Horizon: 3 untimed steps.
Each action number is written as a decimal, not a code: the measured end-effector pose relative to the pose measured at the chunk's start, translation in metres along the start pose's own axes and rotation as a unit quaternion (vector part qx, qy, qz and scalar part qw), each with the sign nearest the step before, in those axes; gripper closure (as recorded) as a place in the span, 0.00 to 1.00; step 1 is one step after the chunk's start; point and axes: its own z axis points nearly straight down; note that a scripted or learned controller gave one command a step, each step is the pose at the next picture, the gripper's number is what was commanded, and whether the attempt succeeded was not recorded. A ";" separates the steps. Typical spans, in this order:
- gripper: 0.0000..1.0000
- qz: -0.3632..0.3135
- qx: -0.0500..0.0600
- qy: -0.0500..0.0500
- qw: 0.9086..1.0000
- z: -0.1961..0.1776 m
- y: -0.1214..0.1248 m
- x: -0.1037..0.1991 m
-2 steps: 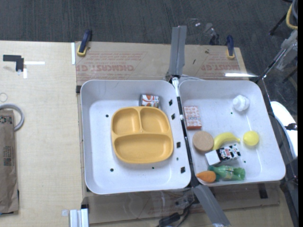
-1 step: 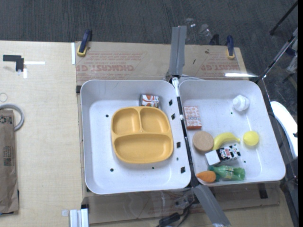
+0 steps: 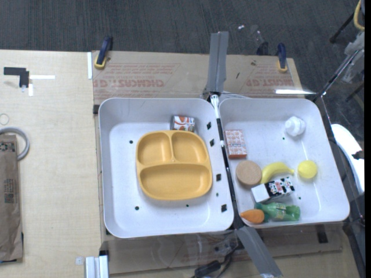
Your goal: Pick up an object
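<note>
The left bin [image 3: 116, 155] holds a yellow divided plate [image 3: 174, 165] and, just behind it, a small white and orange carton [image 3: 182, 123]. In the right bin [image 3: 322, 117] lie an orange box [image 3: 235, 143], a white crumpled lump [image 3: 294, 126], a yellow ball [image 3: 307, 168], a banana [image 3: 276, 170] and a round tan disc [image 3: 248, 172]. Near that bin's front edge sit a black and white box [image 3: 274, 189], a green packet [image 3: 282, 212] and an orange carrot-like piece [image 3: 253, 216].
Cardboard [image 3: 156, 74] lies behind the bins, held by two blue clamps [image 3: 104, 50]. A grey bar [image 3: 217, 62] runs back from the seam between the bins. A brown paper bag [image 3: 8, 196] lies on the wooden bench at far left.
</note>
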 end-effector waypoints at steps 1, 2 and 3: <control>0.00 -0.090 0.000 0.000 0.996 0.031 0.000 0.002; 0.00 -0.156 -0.001 0.000 0.988 0.070 -0.001 0.003; 0.00 -0.179 -0.001 0.000 0.984 0.117 0.001 0.002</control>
